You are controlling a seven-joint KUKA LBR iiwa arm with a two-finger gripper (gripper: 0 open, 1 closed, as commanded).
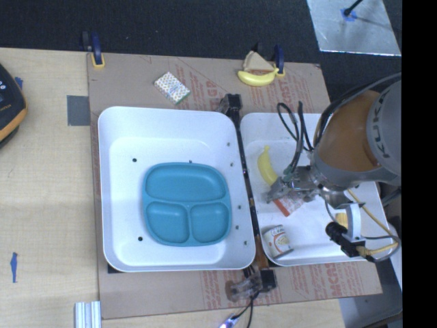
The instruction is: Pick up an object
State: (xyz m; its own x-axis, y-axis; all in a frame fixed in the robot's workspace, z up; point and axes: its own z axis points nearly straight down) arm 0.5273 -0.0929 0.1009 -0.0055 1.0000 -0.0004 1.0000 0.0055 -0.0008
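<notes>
The grey arm with its orange band reaches into the right bin from the right. Its gripper is low over the middle of that bin, right above a small red and white packet. A yellow banana lies just left of the gripper, near the bin's left wall. A small round container with a printed label rests near the bin's front left corner. Whether the packet is held cannot be made out.
The left bin holds a blue divided plate. On the cardboard behind the bins lie a second yellow banana-like toy and a patterned square packet. A yellow and black device sits at the far left. Cables trail by the arm.
</notes>
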